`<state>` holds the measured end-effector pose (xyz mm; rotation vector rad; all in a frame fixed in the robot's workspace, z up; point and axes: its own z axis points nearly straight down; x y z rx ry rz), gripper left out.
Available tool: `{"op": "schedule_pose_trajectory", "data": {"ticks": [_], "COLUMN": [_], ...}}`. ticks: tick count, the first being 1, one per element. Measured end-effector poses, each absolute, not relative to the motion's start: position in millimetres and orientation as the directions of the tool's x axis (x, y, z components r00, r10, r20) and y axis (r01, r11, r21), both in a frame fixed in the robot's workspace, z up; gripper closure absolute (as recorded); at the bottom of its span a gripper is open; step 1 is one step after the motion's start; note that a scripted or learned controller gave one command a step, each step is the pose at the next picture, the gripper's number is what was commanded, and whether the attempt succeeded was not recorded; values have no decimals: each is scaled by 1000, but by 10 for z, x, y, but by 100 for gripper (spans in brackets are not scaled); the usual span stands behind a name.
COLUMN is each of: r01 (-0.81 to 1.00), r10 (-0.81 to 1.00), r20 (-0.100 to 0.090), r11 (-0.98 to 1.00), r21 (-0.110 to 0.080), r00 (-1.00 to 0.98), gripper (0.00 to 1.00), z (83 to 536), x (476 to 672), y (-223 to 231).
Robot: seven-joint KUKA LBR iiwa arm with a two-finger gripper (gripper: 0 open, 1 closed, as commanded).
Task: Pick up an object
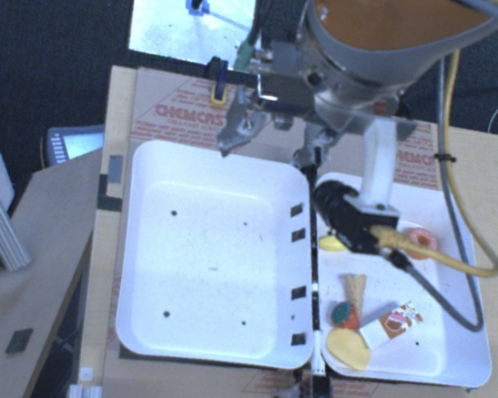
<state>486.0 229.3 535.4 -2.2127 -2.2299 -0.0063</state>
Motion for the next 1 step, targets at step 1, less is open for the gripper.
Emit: {"op": "schedule_pose_trajectory", "data": {"ticks": [1], "r01": [1000], "r10": [1000], "r20": [-4], "r11": [-2], "r21": [-9], "r00": [2], "gripper": [0], "z": [4301], "x": [4861], "y": [1924]}}
